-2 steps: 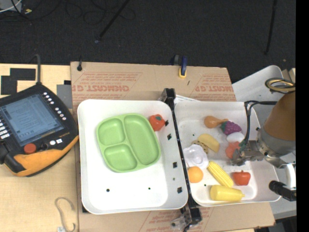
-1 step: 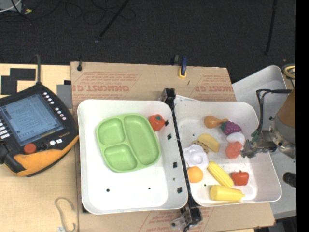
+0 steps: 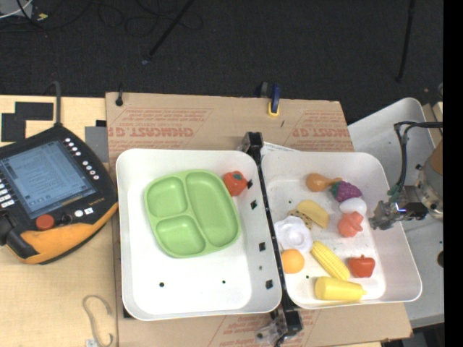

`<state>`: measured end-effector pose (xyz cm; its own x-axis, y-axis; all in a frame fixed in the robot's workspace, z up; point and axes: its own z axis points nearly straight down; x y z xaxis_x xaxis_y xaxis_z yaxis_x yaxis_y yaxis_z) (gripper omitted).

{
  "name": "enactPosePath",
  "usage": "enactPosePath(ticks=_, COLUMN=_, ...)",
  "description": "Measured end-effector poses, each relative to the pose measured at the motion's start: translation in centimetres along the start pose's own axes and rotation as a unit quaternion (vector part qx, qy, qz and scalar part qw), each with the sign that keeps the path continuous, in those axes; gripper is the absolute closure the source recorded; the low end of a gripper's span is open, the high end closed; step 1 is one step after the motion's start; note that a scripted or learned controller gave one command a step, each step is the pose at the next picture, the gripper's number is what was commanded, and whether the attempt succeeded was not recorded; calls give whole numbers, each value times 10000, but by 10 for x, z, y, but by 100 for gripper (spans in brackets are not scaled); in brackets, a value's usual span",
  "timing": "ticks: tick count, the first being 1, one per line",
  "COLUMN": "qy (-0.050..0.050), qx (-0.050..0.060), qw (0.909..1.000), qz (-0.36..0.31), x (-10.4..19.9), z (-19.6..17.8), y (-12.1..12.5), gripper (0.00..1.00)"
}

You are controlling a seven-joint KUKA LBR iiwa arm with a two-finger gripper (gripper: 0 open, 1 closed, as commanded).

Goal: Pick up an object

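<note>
The right bin point(image 3: 396, 266) holds several toy foods: an orange pear-like piece point(image 3: 318, 182), purple grapes point(image 3: 348, 191), a white piece point(image 3: 354, 206), a pink-red piece point(image 3: 350, 225), a yellow wedge point(image 3: 312, 213), a white round piece point(image 3: 292, 232), an orange ball point(image 3: 292, 260), a corn cob point(image 3: 329, 259), a red pepper point(image 3: 362, 267) and a yellow block point(image 3: 338, 289). A red tomato point(image 3: 234, 183) lies in the left bin point(image 3: 137, 266) beside the green divided plate point(image 3: 192, 213). My gripper point(image 3: 381, 216) hangs at the right bin's right side, just right of the pink-red piece, with nothing seen in it.
A teach pendant point(image 3: 47, 186) with an orange base lies on the bench to the left of the bins. A black divider clamp point(image 3: 264, 215) runs between the bins. Cardboard point(image 3: 217, 121) lies under both bins. Cables point(image 3: 402, 165) hang by the arm at the right.
</note>
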<state>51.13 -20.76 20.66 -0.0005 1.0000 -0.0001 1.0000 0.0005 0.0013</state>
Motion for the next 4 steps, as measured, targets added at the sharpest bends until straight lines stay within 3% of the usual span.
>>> enactPosePath(ticks=1, qy=0, qx=2, qw=10000, qz=3, x=-1, z=-22, y=0, gripper=100)
enactPosePath(ticks=2, qy=6, qx=12, qw=10000, qz=-11, x=36, z=-12, y=29, gripper=100)
enactPosePath(ticks=4, qy=7, qx=5, qw=10000, qz=-20, x=134, z=-29, y=90, gripper=100)
